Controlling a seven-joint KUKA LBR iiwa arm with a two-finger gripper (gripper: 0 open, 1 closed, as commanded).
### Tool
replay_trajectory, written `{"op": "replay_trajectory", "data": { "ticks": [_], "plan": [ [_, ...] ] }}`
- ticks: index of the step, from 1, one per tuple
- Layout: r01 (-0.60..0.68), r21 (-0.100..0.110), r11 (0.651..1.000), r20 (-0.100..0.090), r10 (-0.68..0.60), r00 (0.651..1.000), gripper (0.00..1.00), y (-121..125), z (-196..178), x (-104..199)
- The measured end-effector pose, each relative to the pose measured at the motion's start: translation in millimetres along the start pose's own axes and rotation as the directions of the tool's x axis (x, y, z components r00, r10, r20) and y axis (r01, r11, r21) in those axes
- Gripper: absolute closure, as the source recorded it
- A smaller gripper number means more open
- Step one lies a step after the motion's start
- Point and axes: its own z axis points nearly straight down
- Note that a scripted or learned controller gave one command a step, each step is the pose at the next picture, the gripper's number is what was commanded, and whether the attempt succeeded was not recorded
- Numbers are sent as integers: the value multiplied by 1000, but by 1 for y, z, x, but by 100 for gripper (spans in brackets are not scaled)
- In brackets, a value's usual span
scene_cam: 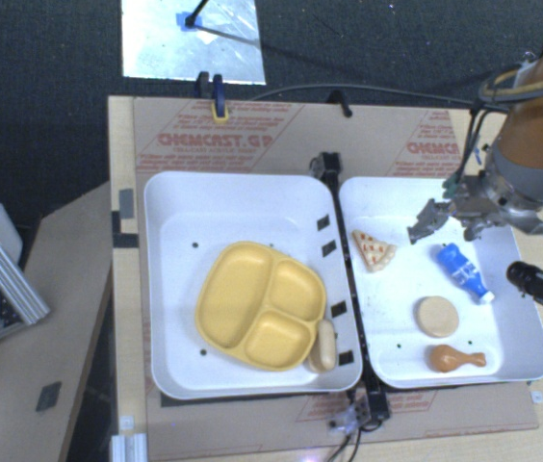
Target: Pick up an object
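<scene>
Gripper (432, 221): up over the right bin (503, 369), fingers apart, nothing in them.
Blue bottle (463, 270): lying in the right bin, near the gripper.
Yellow tray (252, 306): left bin (170, 258).

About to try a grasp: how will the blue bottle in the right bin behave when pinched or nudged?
The blue bottle lies on its side, so a nudge would probably roll it. It looks like smooth plastic, likely slippery and light. The round body suggests it may squirt out of a pinch.
</scene>
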Motion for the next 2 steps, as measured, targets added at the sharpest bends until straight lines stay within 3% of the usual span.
{"op": "replay_trajectory", "data": {
  "ticks": [1,2],
  "plan": [
    [2,-11,1000,1,-2,1000,0,2,-6,0],
    [0,-8,1000,1,0,1000,0,-4,43,-8]
  ]
}}
